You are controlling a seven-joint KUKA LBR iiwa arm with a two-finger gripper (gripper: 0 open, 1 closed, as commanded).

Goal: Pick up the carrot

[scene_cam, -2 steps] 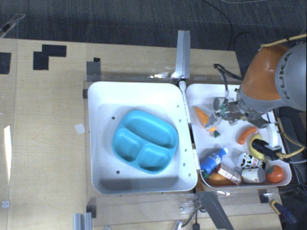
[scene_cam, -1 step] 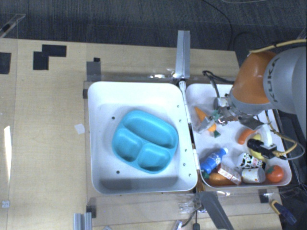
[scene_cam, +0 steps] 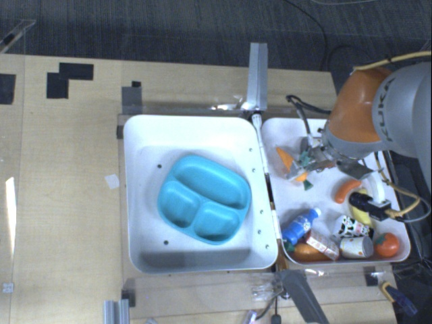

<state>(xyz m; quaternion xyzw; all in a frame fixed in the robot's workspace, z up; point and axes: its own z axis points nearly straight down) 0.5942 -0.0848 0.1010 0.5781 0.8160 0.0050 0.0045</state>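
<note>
Arm reaches from right; tool (scene_cam: 305,162) beside carrot (scene_cam: 285,158), grip state unclear.

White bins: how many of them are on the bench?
2. The left bin holds a blue divided plate. The right bin beside it holds the carrot and other small items, with the tool over it.

we've got two bins side by side. the left bin (scene_cam: 135,201) holds a divided plate (scene_cam: 202,198) near its middle. in the right bin (scene_cam: 273,130), the carrot (scene_cam: 285,158) lies at the upper left with the gripper (scene_cam: 305,159) just beside it, and a bottle (scene_cam: 299,226) sits toward the front.
</note>
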